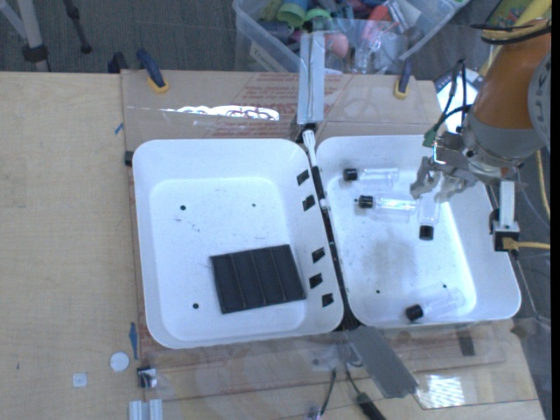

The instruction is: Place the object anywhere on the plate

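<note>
Two white bins (149,234), one dark plate (257,277), four clear vials (372,175).

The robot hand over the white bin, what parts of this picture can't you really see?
- Gripper, camera view: blurred, too small to tell whether it holds anything.
- Clear vials in the right bin: see-through, their outlines fade into the white.
- Arm: cut off by the top and right edges.
- Tub of toys: cut off by the top edge.

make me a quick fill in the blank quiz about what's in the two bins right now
1. The dark ribbed plate lies in the ____ bin.
2. The clear vials with black caps, such as the one near the tool, lie in the ____ bin.
3. The arm's band above the wrist is ____.
4. The number of vials on the plate is ____.

Missing words: left; right; orange; zero
</note>
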Robot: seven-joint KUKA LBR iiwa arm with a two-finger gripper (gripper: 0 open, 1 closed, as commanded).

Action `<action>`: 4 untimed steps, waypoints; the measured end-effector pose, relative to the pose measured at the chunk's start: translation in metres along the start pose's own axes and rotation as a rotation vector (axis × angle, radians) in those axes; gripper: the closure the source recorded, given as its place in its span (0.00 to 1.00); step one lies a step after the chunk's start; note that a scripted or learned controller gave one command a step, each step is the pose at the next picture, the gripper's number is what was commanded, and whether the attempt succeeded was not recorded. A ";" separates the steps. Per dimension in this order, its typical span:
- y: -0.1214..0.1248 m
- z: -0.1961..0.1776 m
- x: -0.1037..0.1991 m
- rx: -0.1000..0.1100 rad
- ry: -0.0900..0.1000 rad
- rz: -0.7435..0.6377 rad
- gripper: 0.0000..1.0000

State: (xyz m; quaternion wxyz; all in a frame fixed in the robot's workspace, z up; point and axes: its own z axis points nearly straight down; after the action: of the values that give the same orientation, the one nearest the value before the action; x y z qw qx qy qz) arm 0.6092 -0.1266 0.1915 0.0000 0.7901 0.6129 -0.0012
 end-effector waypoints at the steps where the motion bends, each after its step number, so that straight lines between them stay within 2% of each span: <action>1: 0.016 0.007 0.055 -0.006 0.001 -0.461 1.00; 2: -0.025 0.006 0.130 0.000 0.003 -0.675 1.00; 3: -0.065 -0.052 0.149 -0.005 0.001 -1.018 1.00; 4: 0.002 -0.063 0.201 -0.011 -0.001 -1.518 1.00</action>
State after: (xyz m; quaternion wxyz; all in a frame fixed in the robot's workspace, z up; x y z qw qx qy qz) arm 0.6611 0.0678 0.2539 0.0034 0.1516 0.9884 0.0017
